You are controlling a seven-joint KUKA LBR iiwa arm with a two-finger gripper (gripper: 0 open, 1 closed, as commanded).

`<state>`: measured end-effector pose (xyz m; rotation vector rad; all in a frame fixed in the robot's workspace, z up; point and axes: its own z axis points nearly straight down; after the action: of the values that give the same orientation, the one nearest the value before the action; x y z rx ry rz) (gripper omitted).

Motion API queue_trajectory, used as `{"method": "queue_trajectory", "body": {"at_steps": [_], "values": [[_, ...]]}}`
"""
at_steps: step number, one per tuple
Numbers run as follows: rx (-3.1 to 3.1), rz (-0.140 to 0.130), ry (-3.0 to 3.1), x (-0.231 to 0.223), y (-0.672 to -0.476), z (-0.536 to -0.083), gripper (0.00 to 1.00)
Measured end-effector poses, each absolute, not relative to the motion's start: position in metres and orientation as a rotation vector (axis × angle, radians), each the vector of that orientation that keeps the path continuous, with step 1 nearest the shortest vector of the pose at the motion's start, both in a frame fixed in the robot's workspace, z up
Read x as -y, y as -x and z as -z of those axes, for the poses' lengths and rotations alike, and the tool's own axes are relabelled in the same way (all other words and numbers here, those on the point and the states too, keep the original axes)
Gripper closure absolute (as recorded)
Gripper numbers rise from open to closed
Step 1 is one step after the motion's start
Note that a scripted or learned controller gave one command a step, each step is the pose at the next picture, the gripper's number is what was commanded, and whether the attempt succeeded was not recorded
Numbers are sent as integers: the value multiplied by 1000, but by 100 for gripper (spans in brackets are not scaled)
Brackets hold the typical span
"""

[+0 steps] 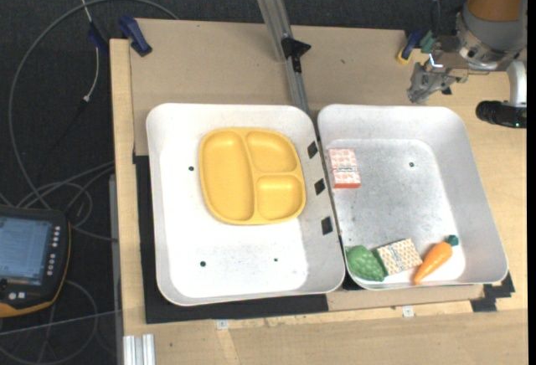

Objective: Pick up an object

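The right bin [469, 162] holds a small pink-and-white box [344, 167] near its left wall. Along its front edge lie a green toy vegetable [365, 263], a patterned little box [398, 256] and an orange carrot [433, 260]. My gripper [429, 87] hangs above the bench just past the right bin's far rim, high over the bin and apart from every object. Nothing shows between its fingers.
The left bin [167, 213] carries a yellow divided plate [251, 175]. A metal post [272, 3] rises behind the bins. Blue clamps [134, 35] sit at the bench's far corners. A teach pendant [29, 259] and cables lie on the floor to the left.
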<state>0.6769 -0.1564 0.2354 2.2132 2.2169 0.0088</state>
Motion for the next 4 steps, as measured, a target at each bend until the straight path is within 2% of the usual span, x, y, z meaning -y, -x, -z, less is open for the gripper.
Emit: {"method": "queue_trajectory", "body": {"at_steps": [1, 2, 3, 4], "values": [[-2220, -2, -2218, 156, -678, -235, 100], [-2230, -1, -2217, 103, -670, -239, 100], [-2230, 0, -2218, 59, -644, -245, 100], [-2230, 0, -2218, 17, -628, -247, 100]]}}
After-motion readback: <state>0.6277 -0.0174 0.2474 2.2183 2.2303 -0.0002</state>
